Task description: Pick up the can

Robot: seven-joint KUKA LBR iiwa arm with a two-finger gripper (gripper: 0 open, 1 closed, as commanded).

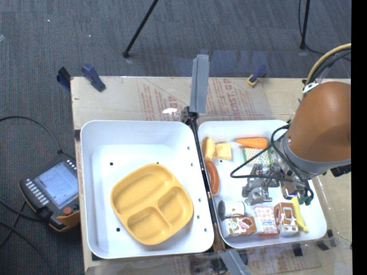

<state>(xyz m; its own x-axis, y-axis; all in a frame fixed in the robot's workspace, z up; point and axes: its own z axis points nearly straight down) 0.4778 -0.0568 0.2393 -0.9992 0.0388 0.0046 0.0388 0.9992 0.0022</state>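
The can lies on its side at the front left of the right bin, just beside a row of small cartons. The jaws hover a little above and right of it, apart from it, and whether they're spread or pressed together I cannot tell. A carrot sits at the back, a banana at the right. Over in the left bin, a yellow tray.

Arm hides right bin's far corner.
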